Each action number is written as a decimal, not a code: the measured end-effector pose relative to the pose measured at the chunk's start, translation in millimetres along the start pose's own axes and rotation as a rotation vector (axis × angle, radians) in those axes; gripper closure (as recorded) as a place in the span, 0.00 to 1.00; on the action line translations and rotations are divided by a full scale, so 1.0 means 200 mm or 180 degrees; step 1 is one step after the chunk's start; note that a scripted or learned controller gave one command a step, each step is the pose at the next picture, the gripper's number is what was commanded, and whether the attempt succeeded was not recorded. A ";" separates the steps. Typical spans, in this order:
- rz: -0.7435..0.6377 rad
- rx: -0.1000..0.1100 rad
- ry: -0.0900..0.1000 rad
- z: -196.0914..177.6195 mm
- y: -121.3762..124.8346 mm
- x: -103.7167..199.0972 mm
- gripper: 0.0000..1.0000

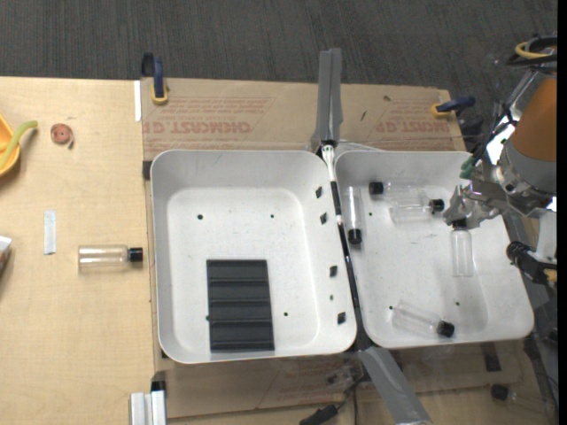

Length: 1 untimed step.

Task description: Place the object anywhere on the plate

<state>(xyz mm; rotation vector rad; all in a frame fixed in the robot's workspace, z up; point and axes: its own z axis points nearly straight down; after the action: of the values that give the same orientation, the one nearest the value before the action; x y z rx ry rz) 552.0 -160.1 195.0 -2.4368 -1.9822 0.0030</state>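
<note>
Nearest, in the left bin [159,264], lies the plate [239,305]: a flat, black, ribbed rectangle, matt and stiff, at the bin's front and well apart from everything else. The right bin [498,324] is glossy white plastic with rounded corners, and at its front rests 1 clear vial [416,320] with a black cap, lying on its side.

Farther back a 2nd vial [462,253] lies lengthwise just below the gripper [461,212]; this looks like the object in hand, though that is a guess; whether the claw is apart or together I cannot tell, and nothing shows clamped in it. Beyond it a 3rd vial [406,205] lies crosswise, and a 4th [353,209] lies along the bin's left wall.

These vials are probably light, rigid, thin-walled and slick; being round, they will likely roll or squirt out under a pinch. The safest hold would be across the middle of the barrel, square to its long axis, not on the cap.

On the pale wooden bench [80,166] to the left lies 1 more capped bottle [104,255]; farthest are brown printed cardboard [239,118], a blue clamp [155,76] and grey carpet [266,16].
</note>
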 end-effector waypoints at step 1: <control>0.0000 0.0000 0.0000 0.00 0.00 0.00 0.00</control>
<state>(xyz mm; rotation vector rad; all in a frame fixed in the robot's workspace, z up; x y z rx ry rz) 552.0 -160.1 195.0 -2.4368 -1.9822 0.0030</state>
